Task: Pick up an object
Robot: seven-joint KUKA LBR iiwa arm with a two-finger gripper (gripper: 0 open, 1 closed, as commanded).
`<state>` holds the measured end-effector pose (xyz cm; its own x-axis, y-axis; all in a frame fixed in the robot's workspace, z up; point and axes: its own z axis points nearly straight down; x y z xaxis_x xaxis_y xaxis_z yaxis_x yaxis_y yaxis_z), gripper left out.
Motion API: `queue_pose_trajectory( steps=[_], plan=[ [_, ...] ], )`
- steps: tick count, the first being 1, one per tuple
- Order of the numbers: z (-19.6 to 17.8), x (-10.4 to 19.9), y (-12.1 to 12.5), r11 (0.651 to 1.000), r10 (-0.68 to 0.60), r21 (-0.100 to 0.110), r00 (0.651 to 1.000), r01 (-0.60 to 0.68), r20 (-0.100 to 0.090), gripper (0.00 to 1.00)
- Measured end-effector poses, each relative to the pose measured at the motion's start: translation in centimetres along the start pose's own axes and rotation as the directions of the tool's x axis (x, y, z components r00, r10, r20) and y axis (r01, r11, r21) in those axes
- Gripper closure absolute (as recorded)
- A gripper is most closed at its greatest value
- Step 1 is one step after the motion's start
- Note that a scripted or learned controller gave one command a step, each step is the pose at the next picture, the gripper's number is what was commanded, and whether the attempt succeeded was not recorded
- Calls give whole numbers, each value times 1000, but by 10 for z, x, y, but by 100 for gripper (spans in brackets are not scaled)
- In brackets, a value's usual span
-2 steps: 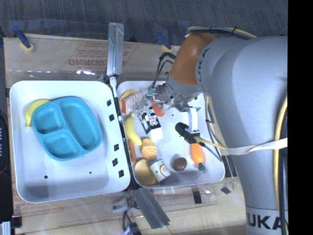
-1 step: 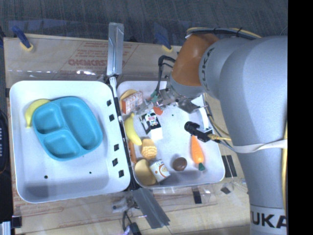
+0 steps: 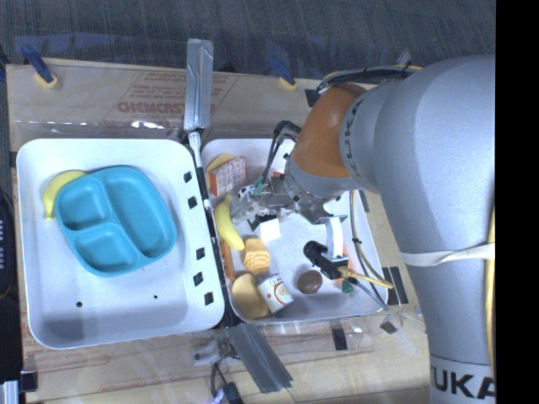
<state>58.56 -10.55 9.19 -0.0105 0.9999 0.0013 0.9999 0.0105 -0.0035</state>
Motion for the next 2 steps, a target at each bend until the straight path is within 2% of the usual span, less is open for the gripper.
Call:
queue_pose_trajectory(
  steps=[1, 2],
  plan=[
    [-10, 0, 0, 1000, -5, 1, 1000, 5, 0, 100],
    [-103, 62, 23, 999, 44, -7, 999, -44, -1, 100]
  ],
)
